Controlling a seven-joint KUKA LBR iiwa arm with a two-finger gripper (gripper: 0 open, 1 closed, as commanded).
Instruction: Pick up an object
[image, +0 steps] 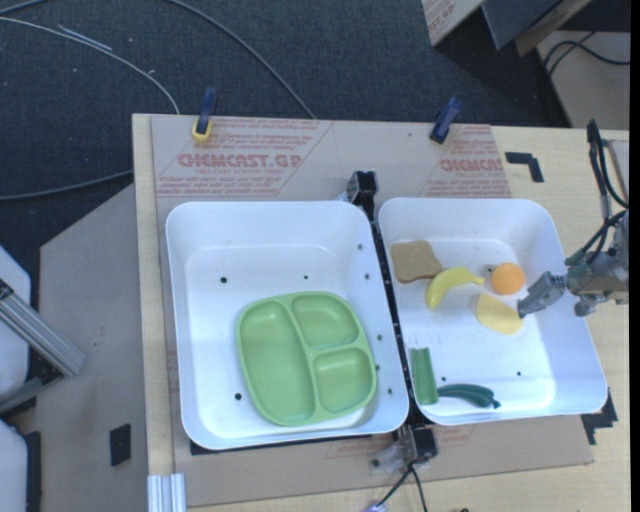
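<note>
The right bin (563, 372) holds several toy foods. A brown bread slice (414, 260) lies at its far left, with a yellow banana (450, 284) just beside it. An orange ball (508, 278) and a pale yellow lemon-like piece (498, 315) sit near the middle right. A light green stick (422, 376) and a dark green vegetable (466, 395) lie at the near left. My gripper (541, 294) reaches in over the bin's right side, low, just right of the yellow piece and the orange ball. I see nothing held in it.
The left bin (200, 300) bears a green divided plate (305, 355). A black clamp (363, 185) sits at the far end of the seam between the bins. Blue clips (445, 118) hold the cardboard at the back. Cables (606, 190) hang at the right edge.
</note>
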